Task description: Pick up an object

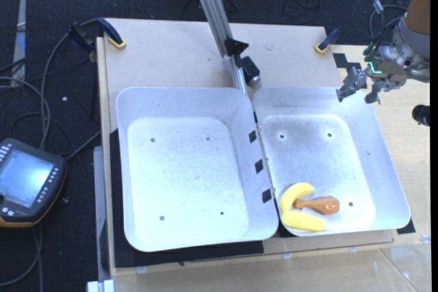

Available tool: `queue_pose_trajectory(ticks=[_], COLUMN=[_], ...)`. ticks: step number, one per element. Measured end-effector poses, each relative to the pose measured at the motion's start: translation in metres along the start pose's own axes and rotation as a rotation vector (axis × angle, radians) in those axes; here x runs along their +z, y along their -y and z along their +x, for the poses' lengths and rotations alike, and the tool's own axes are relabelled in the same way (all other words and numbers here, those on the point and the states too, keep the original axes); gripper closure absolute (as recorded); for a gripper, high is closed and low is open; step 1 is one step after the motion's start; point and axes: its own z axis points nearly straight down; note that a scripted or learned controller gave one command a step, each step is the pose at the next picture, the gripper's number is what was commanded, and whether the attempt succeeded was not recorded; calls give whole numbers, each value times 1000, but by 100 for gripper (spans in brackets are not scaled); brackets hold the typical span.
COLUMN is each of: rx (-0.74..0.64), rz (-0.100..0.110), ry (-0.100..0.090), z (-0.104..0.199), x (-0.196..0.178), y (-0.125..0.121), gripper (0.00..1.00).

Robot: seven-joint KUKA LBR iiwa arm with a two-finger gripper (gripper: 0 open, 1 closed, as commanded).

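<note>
A yellow banana [298, 206] lies curled at the front of the right bin [356, 147], near its left corner. A brown chicken-drumstick toy [320, 204] rests inside the banana's curve, touching it. My gripper [358, 91] hangs over the far right rim of the right bin, well away from both objects. Its two dark fingers [347, 89] stand apart with nothing between them.
The left bin [137, 147] sits beside the right one, sharing a raised middle rim. A slanted metal camera pole [215, 14] rises from the bench behind the bins. Yellow clamps [117, 42] mark the bench's back corners. A teach pendant [27, 181] lies off the bench at left.
</note>
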Motion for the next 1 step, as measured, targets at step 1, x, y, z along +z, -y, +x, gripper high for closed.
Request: queue_pose_trajectory(ticks=[1], rx=[0], rz=[0], ry=[0], z=[0], x=[0], y=[0], gripper=[0])
